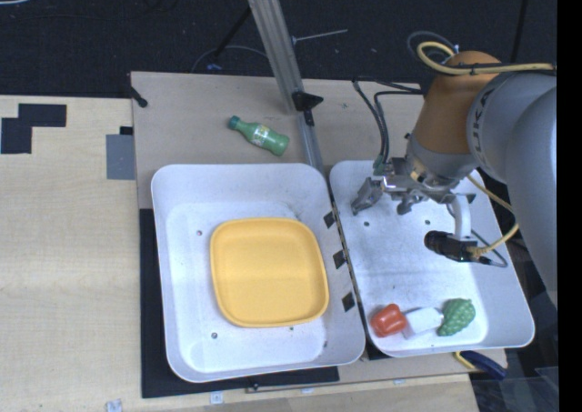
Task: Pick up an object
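Gripper [384,204] positioned over rear left portion of right bin [391,265], close to the wall adjoining left bin [182,219]. Fingers spread apart, pointing down toward bin floor, with nothing between them. Contact with the floor not determinable from this angle. Grey arm [509,128] with orange band entering from right side of view, wrist directly above gripper. Candidate objects for pickup grouped along front wall of right bin, well apart from gripper: red item [388,319], white block [423,321] and green knobbly item [456,316], set in a row from left to right. White block lodged between the other two, apparently touching both. Remaining floor of right bin between gripper and this row bare white. Left bin occupied by yellow plate [268,271] — square with rounded corners, lying flat, roughly centred, clear of all four walls. Three small black clips [338,258] spaced along the seam between the bins. Green bottle [259,135] lying on its side on bench [182,110] behind left bin, outside both bins, cap toward the left. Aluminium profile [275,37] rising at a slant from bench just behind the seam, to the right of bottle.
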`<action>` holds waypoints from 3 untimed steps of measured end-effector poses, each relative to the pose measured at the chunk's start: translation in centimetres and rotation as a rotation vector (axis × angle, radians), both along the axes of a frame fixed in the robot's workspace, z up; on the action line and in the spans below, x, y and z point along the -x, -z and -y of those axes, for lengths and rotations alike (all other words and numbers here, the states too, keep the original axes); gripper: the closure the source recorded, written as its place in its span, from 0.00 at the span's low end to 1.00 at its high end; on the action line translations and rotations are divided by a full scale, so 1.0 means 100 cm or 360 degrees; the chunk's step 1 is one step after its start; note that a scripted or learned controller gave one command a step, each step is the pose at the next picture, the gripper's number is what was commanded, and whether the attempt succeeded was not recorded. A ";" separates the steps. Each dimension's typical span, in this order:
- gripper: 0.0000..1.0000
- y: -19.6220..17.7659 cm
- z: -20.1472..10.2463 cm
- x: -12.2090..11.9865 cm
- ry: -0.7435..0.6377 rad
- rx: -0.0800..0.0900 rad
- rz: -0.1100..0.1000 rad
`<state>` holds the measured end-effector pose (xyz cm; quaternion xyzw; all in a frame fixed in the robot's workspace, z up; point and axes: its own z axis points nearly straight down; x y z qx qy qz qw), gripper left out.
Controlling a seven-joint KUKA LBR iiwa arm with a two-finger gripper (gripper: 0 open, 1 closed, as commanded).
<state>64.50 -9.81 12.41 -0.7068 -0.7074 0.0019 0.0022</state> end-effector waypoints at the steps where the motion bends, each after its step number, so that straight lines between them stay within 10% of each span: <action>1: 0.00 0.034 -0.001 0.000 0.0000 0.0001 0.0006; 2: 1.00 0.023 0.000 0.000 0.0003 0.0001 0.0009; 3: 1.00 -0.019 0.001 -0.001 0.0003 0.0001 0.0014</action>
